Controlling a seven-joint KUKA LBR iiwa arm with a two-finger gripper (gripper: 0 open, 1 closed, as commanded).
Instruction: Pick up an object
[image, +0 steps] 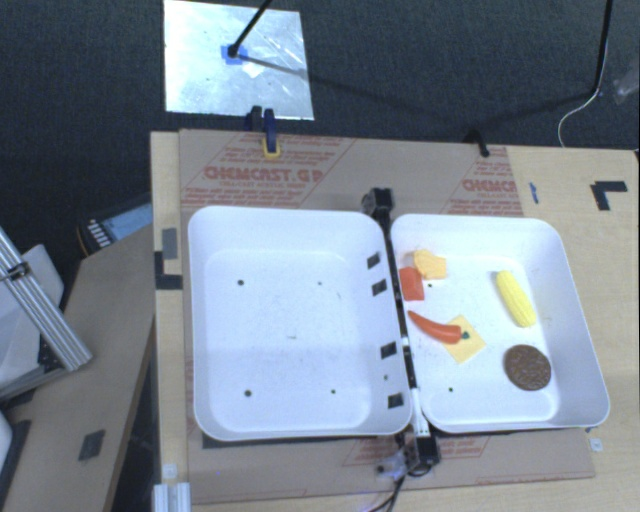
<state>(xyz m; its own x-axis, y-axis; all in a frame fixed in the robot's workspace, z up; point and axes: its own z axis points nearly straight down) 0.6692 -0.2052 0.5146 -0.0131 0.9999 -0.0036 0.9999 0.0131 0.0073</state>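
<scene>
In the camera view, two shallow white plastic bins are lying side by side on the tan counter (330, 165), and all the small objects are sitting in the right bin (575, 300). The left bin (290, 320) is next to it, joined along a middle seam with dark clips.

The yellow plastic corn cob (515, 298) is lying in the upper right part of the right bin, with its long axis running from upper left to lower right. The long red-orange chili pepper (436, 326) is lying near the seam, pointing from upper left to lower right, and its right end is resting on a flat yellow square piece (466, 345). Above it, a small red-orange block (411, 283) is lying just beside a pale yellow-orange chunk (431, 264). A round brown flat disc (527, 367) is lying in the lower right part, apart from the others.

About the jaws, I cannot tell their state or their relation to these objects.
</scene>
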